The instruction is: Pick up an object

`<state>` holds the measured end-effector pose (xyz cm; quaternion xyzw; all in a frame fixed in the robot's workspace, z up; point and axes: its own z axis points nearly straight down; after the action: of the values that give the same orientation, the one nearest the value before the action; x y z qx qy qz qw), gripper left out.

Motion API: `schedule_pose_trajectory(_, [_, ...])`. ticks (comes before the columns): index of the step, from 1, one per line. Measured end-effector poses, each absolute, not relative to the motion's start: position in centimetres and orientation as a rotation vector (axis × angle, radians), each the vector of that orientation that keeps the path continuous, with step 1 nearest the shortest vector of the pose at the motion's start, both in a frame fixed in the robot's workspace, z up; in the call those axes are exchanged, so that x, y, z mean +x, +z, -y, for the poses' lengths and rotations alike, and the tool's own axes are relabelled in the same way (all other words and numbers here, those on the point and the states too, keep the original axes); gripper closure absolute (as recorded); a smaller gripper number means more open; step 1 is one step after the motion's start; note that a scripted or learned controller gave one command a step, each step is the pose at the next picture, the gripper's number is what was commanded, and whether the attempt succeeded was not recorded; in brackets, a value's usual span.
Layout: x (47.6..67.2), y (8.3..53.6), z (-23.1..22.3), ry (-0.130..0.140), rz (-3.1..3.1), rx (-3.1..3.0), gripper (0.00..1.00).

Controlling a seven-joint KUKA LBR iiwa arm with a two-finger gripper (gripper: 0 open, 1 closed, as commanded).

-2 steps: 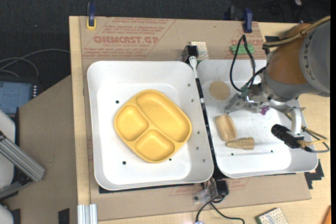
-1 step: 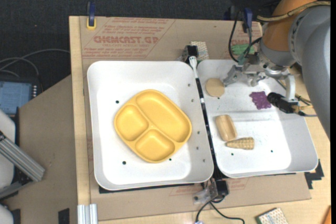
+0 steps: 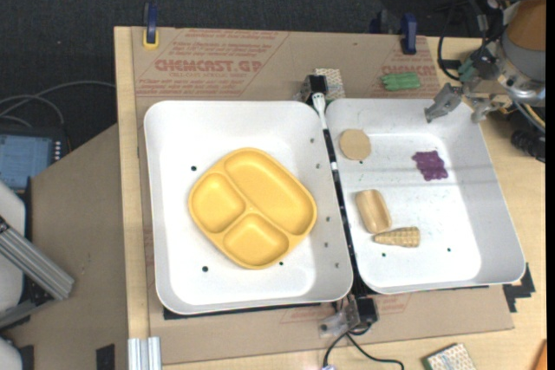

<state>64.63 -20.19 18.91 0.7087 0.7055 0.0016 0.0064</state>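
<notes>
**Mia:** What is the claw [image 3: 460, 102] doing?

**Ben:** It is hanging over the top edge of the right bin [image 3: 486, 256], near the far right corner. Its two fingers [image 3: 436, 107] are standing apart, so it is open. Nothing is sitting between them.

**Mia:** What is lying closest to it?

**Ben:** A purple thing [image 3: 429, 164] is lying in the right bin, just below the claw and a bit to the left. A green thing [image 3: 401, 82] is lying on the brown board [image 3: 217, 65], outside the bins, to the left of the claw and a little higher.

**Mia:** And farther off?

**Ben:** A round tan cookie [image 3: 354, 144] is lying in the same bin, to the left of the claw and lower. A tan bread piece [image 3: 373, 210] is lying well below the claw and to the left. An ice cream cone [image 3: 398, 236] is lying on its side just under the bread, almost touching it.

**Mia:** What is sitting in the other bin?

**Ben:** A yellow plate [image 3: 251, 206] with three parts is sitting in the left bin [image 3: 165, 186], far to the left of the claw and lower.
</notes>
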Motion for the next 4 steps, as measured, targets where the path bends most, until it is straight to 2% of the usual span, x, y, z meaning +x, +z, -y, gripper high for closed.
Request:
schedule_pose_trajectory(1, [61.6, 8.0, 21.4, 0.0, -2.226, 2.229, 0.0])
schedule_pose_trajectory(2, [62.0, 9.6, 21.4, 0.002, -2.222, 2.216, 1.0])
schedule_pose_trajectory(3, [61.9, 9.5, 21.4, 0.001, -2.223, 2.217, 0.0])
schedule_pose_trajectory(4, [57.5, 8.4, 19.7, -0.003, -2.223, 2.227, 0.0])
